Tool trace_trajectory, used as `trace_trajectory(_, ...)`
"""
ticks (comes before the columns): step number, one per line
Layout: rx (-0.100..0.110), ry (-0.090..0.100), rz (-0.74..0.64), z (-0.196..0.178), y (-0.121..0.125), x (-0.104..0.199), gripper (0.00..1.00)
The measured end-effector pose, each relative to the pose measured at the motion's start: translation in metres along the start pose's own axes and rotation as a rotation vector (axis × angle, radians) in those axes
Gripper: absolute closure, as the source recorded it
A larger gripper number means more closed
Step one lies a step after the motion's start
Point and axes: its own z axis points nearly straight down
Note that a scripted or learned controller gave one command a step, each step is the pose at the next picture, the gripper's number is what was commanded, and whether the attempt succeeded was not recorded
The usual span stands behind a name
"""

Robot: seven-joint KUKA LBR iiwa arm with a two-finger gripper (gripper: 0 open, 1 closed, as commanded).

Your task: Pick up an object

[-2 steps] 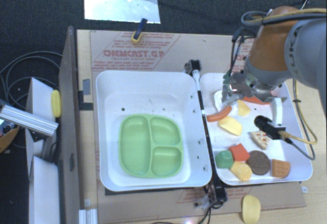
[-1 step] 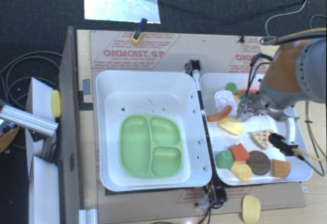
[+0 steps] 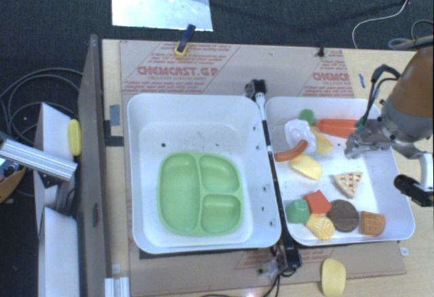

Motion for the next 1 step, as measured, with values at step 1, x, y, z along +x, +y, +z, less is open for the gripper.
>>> trace_trajectory(1, -0.002, 0.0, -0.002, 0.007, 0.0222, -0.0225, 1.0)
